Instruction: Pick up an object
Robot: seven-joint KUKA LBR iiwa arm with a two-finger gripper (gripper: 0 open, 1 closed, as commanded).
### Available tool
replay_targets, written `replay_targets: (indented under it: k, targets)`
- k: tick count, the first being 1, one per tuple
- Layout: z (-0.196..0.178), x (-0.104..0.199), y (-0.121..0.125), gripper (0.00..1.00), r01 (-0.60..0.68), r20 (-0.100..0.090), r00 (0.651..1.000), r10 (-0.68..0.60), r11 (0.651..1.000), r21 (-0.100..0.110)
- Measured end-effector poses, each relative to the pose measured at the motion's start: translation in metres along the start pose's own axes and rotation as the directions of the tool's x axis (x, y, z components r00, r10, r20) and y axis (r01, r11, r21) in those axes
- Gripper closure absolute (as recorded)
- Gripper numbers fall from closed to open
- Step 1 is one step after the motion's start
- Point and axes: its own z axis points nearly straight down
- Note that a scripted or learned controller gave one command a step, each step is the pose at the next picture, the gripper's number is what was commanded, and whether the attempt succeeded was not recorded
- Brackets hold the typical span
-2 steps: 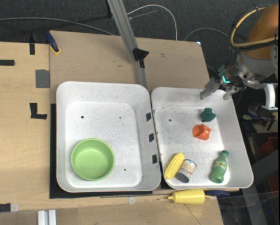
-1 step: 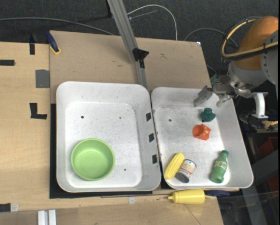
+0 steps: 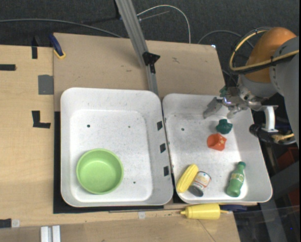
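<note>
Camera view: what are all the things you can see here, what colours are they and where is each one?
Bowl: 1, green, left bin, near corner.
Small dark green object: 1, right bin, just below the gripper.
Small orange-red object: 1, right bin, middle.
Corn cob: 1, yellow, right bin, front.
Small can: 1, lying beside the corn.
Bottle: 1, green, right bin, front right.
Yellow bottle: 1, on bench before right bin.
Bins: 2, white.
Gripper: 1, grey, over right bin.

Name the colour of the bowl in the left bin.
Light green bowl, seen clearly in the camera view.
</note>
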Motion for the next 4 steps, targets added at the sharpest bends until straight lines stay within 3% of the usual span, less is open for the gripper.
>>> replay_targets:
  k: [1, 2, 4]
  targets:
    - [0.044, 0.001, -0.001, 0.00, 0.000, -0.003, 1.000, 0.000, 1.000, 0.006]
    - [0.032, 0.002, 0.000, 1.00, 0.002, -0.002, 1.000, -0.002, 1.000, 0.005]
    - [-0.071, 0.007, 0.009, 1.00, 0.000, -0.003, 1.000, 0.000, 1.000, -0.003]
